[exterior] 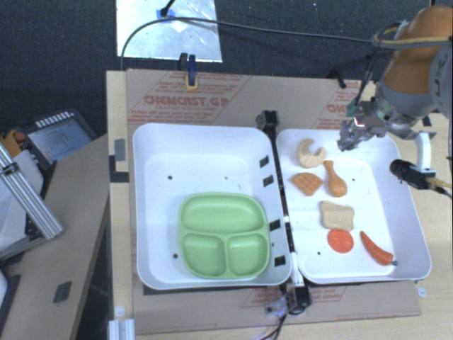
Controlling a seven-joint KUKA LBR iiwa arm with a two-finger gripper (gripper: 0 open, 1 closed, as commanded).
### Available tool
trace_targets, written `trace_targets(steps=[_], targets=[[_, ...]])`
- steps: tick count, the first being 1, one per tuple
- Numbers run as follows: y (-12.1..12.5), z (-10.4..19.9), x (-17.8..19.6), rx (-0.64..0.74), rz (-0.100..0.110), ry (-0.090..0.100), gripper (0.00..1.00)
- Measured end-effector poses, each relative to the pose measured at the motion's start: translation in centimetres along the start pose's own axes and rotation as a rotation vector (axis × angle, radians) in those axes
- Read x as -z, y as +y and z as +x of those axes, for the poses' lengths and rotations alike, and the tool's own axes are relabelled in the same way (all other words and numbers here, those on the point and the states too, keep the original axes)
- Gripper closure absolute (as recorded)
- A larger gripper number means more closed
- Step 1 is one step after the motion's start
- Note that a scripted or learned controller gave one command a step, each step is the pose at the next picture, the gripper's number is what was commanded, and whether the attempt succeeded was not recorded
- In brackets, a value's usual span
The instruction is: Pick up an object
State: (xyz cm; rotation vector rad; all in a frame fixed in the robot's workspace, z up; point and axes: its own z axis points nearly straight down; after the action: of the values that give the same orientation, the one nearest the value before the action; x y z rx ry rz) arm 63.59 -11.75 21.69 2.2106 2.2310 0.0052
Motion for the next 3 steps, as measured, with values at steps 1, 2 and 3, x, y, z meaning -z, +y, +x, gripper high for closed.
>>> trace_targets(steps=[1,2,3], targets=[[-0.2,4.4,0.4,-0.001,0.001,0.0,1.0],[-0.6,8.8,1.1,-0.001,0.002,0.0,1.0],[-1.5,14.2,2.0,0.001,0.001,0.001,1.0]])
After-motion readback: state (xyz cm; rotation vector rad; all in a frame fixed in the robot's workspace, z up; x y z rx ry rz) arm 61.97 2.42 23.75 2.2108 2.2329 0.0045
